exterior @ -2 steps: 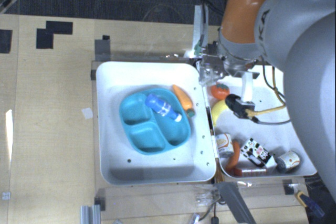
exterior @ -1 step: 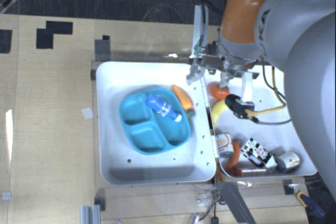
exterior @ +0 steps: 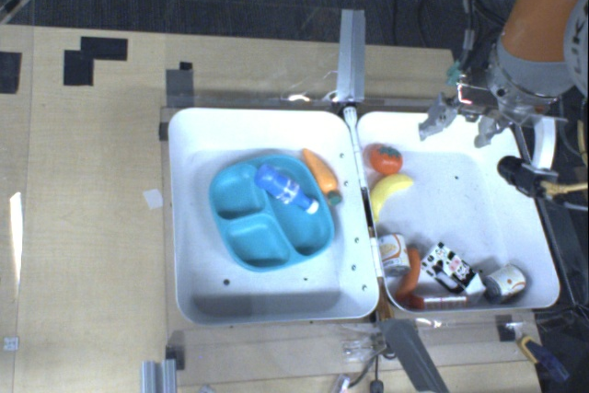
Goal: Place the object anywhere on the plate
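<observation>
Cluttering the right white bin's [exterior: 515,225] near edge are a black-and-white patterned box [exterior: 448,267] and a small silver can [exterior: 504,282]. Lying on the blue three-compartment plastic plate [exterior: 267,216] in the left white bin [exterior: 198,225], a clear blue-capped bottle [exterior: 286,189] is running diagonally from upper left to lower right. Hovering over the right bin's far edge, the tool [exterior: 462,122] is spreading its fingers open, gripping nothing.

Your arm [exterior: 543,14] reaches in from the right, its hand [exterior: 460,129] hanging with fingers spread apart, gripping nothing.
</observation>
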Controlling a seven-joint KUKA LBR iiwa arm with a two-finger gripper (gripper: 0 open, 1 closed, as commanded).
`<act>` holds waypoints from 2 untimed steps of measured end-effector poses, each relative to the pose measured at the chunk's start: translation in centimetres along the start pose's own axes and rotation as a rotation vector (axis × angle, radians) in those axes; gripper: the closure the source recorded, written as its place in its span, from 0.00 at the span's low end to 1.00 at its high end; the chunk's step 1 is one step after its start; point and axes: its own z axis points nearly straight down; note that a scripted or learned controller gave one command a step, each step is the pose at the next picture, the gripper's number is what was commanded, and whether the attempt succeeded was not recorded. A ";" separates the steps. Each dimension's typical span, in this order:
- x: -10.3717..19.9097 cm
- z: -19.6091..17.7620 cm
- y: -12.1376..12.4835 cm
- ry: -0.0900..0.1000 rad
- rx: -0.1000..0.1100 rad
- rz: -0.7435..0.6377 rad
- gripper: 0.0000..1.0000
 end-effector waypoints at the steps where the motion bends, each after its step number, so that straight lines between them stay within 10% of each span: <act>1: 0.9 4.4 -2.0 0.001 0.002 -0.114 0.00; 2: -7.7 13.3 -6.8 0.000 0.003 0.012 0.00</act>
